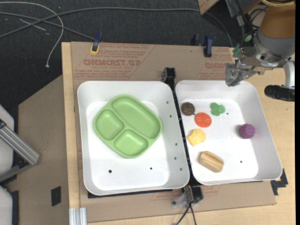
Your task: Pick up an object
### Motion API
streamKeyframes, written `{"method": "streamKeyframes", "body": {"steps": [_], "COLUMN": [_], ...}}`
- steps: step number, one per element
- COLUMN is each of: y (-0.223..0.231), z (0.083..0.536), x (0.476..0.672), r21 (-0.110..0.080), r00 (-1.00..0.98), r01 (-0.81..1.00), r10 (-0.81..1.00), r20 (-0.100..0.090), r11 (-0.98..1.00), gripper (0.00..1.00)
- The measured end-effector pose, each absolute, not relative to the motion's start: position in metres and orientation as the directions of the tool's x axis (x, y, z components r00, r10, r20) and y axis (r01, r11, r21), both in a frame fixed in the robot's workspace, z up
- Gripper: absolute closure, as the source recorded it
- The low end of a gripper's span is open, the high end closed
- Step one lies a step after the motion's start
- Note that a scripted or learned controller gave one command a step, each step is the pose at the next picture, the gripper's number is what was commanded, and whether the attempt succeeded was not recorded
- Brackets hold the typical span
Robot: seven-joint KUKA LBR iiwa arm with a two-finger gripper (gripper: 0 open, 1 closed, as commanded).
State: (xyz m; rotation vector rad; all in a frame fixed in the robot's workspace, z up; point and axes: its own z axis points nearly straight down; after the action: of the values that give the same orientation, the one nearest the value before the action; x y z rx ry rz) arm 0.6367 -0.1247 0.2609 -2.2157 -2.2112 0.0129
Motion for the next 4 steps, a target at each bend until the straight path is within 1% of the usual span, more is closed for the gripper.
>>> {"method": "streamKeyframes", "body": {"steps": [1, 2, 3, 4], "y": [-0.124, -0.133, -0.133, -0.128], "z": [0.268, 0.21, 0.151, 0.107], "x": [0.639, 0.639, 0.639, 0.636], "r21": [-0.001, -0.007, -0.002, -0.005], "r00": [0.0, 0.001, 0.001, 0.0], "r01": [1.0, 1.0, 1.0, 1.0], "r10": [1.0, 1.0, 1.0, 1.0], "r20": [0.0, 0.001, 0.001, 0.002], "r11": [0.0, -0.001, -0.001, 0.0], "gripper": [0.0, 0.0, 0.0, 0.0]}}
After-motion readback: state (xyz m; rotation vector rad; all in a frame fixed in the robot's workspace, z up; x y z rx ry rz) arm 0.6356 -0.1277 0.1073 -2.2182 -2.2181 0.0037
